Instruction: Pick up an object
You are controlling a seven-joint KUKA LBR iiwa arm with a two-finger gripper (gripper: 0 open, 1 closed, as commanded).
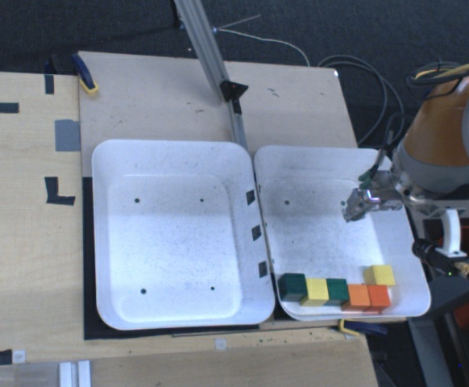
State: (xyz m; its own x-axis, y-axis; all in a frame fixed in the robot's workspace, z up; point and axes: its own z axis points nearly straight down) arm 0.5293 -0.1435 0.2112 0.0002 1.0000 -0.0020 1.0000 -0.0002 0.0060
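Several small blocks lie in a row along the near edge of the right bin (315,184): a dark green block (292,285), a yellow block (317,290), another green block (336,290), an orange block (359,296), a red-orange block (379,297) and a yellow block (379,276) just behind them. My gripper (355,208) hangs over the right half of the same bin, well behind the blocks and apart from them. Nothing shows between its fingers.
The left bin (170,232) lies beside the right one. A slanted metal pole (206,43) rises from the bench behind the bins. Cables (363,71) trail at the back right. A yellow-blue clamp (84,74) sits at the bench's back left corner.
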